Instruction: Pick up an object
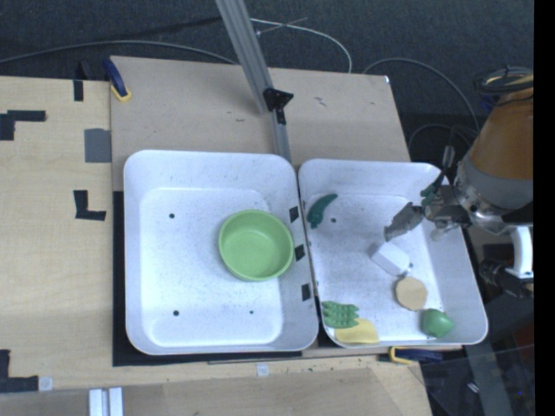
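My gripper (418,229) hangs over the right side of the right bin (364,173), open, with nothing between its fingers. One grey finger (401,222) points down and left toward a white block (391,257), which lies just below it. Below the block are a tan round disc (411,293) and a green ball (437,323). A dark green curved piece (321,207) lies at the bin's upper left. A green ridged item (339,314) and a yellow piece (359,331) rest at the bin's front edge.
The left bin (156,180) holds a light green bowl (255,245) near its right wall. A grey pole (247,42) slants in from the top and ends at the divider between the bins. Cables run across the dark floor behind the bench.
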`<move>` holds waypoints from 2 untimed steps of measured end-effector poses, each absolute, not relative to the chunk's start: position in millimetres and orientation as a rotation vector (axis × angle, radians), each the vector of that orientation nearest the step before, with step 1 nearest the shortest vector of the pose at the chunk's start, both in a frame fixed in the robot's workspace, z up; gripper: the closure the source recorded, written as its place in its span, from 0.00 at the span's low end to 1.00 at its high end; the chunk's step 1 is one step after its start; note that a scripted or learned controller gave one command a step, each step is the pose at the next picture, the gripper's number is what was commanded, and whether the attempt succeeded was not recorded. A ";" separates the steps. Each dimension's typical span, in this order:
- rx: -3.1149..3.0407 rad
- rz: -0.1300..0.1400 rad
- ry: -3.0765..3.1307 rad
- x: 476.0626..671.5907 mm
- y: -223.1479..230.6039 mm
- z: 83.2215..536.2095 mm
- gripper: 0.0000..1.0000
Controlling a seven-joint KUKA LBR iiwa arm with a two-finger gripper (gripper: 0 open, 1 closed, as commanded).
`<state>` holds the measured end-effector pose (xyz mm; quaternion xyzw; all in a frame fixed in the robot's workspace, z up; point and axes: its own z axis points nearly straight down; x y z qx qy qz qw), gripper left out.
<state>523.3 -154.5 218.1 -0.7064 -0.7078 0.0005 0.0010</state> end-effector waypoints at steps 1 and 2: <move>-2.218 0.001 -2.222 523.3 -154.7 218.2 0.00; -2.215 0.008 -2.218 522.6 -153.5 153.4 0.00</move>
